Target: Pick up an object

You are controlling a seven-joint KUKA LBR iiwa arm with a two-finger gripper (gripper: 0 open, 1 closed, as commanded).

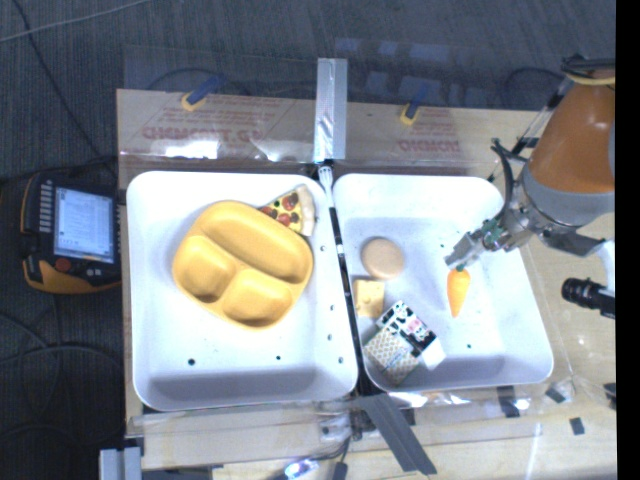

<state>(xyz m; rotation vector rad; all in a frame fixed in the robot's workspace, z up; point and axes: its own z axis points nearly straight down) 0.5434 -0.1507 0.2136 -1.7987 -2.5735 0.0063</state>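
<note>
My gripper [466,254] reaches in from the right over the right bin [520,368], pointing down and to the left. An orange toy carrot [457,291] sits directly below the gripper's tip, its green top meeting the tip and its point facing the bin's front. The view is too small to show whether the carrot is gripped. Further left in the same bin lie a round tan bun [382,257], a pale yellow cheese block [369,296], a black-and-white patterned box [410,330] and a mesh-patterned item [388,358].
The left bin [160,368] holds a yellow divided plate [243,263] and a pizza slice [289,207] at its back right. A ridge [340,268] separates the bins. A handheld pendant [70,233] lies on the floor to the left. The arm's orange band [580,153] rises at the right.
</note>
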